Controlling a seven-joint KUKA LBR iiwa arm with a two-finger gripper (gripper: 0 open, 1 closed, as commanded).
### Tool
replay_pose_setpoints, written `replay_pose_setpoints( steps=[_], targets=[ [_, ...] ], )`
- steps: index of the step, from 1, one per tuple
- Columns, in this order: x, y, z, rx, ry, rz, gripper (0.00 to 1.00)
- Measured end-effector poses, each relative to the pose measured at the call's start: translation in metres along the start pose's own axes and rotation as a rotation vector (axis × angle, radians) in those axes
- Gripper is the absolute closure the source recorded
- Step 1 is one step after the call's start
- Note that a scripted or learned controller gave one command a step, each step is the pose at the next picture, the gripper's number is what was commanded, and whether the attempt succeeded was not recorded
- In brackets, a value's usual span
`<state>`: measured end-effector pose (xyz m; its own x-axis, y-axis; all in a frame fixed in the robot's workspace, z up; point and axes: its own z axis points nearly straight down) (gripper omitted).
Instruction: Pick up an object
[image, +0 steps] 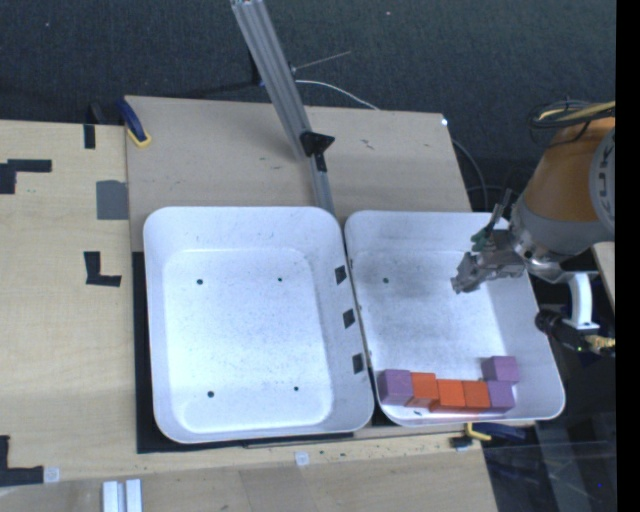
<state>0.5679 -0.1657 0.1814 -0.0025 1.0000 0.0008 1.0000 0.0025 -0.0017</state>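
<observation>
blocks sit bunched along the near wall of the shallow white plastic bin on the right (540, 400), and that is where i see everything worth picking. from my seat i count a purple cube (397, 385) at the left end of the row, then an orange block (423, 387) touching it, a second orange block (473, 394) further right, and a purple l-shaped block (501, 381) closing the row near the bin's right corner. the grey two-finger gripper (466, 279) hangs over the upper right part of the same bin, well apart from the row, with nothing between its tips. i cannot tell whether it is spread or pressed together. behind it i see the grey arm with its orange band (565, 185) reaching in from the right. the shallow white plastic bin on the left (160, 300) lies just beside the first. a slanted aluminium camera post (285, 95) rises behind both.
</observation>
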Motion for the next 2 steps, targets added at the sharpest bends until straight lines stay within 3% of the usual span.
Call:
replay_pose_setpoints(
  steps=[1, 2],
  targets=[
    [0.000, 0.000, 0.001, 0.001, 0.000, 0.000, 0.00],
    [-0.030, 0.020, -0.080, -0.010, -0.005, 0.002, 0.00]
  ],
)
